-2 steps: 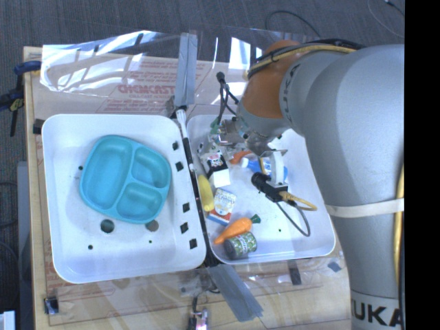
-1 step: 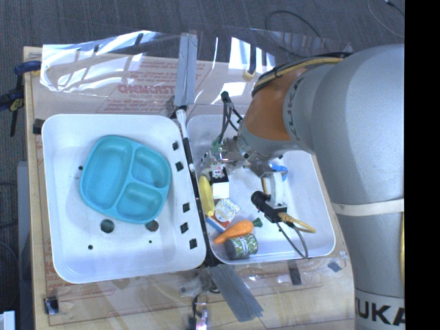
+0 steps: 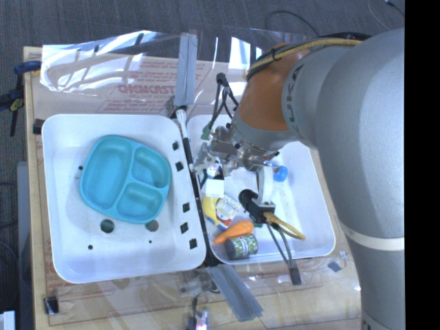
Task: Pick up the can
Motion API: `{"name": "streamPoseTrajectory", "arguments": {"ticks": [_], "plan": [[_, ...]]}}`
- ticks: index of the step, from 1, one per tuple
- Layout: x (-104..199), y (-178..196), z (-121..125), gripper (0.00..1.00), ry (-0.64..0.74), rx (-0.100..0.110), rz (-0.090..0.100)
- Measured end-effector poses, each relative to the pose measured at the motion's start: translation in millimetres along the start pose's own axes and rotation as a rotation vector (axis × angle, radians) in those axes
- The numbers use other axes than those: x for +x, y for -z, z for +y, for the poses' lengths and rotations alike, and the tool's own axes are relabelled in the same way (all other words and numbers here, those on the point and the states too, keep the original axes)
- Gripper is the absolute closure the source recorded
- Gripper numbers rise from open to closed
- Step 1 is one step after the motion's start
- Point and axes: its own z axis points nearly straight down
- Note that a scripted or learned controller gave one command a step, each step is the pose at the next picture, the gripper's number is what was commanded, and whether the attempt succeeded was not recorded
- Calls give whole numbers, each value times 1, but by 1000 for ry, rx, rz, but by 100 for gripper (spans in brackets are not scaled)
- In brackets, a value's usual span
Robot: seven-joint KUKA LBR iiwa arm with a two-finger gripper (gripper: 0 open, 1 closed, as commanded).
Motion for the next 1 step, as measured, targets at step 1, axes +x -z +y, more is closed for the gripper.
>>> {"name": "streamPoseTrajectory", "arguments": {"ticks": [1], "plan": [[27,-2,-51,100,-386,6,0]]}}
